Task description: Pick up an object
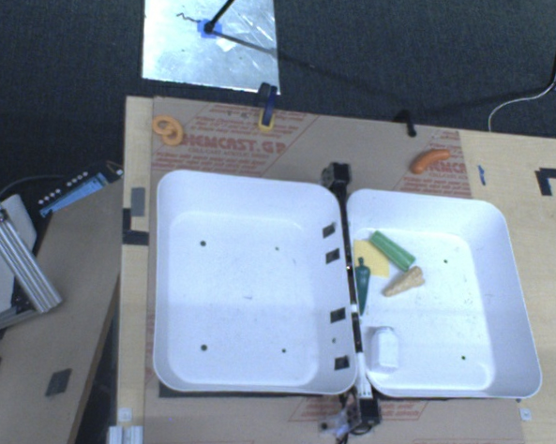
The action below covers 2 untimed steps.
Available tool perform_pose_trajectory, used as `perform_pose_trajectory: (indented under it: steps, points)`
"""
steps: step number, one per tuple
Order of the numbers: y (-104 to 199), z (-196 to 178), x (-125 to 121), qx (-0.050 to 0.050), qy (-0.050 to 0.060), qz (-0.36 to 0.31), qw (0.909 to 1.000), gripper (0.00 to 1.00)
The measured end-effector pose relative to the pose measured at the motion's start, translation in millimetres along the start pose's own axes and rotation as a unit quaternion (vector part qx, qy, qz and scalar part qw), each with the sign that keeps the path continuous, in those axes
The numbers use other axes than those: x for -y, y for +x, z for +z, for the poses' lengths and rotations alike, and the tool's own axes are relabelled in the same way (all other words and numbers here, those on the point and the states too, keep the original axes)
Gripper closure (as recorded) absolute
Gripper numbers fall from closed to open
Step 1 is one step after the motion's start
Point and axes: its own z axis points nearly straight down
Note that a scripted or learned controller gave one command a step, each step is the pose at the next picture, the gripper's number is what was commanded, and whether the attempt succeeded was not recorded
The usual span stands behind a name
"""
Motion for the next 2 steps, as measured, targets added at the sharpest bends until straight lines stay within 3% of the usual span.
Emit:
perform_pose_trajectory:
  steps: [1, 2]
  points:
    - [0.1, 0.3, 0.1, 0.0, 0.0, 0.0, 1.0, 0.0]
    - [-0.1, -11.6, -0.6, 0.001, -0.002, -0.002, 1.0, 1.0]
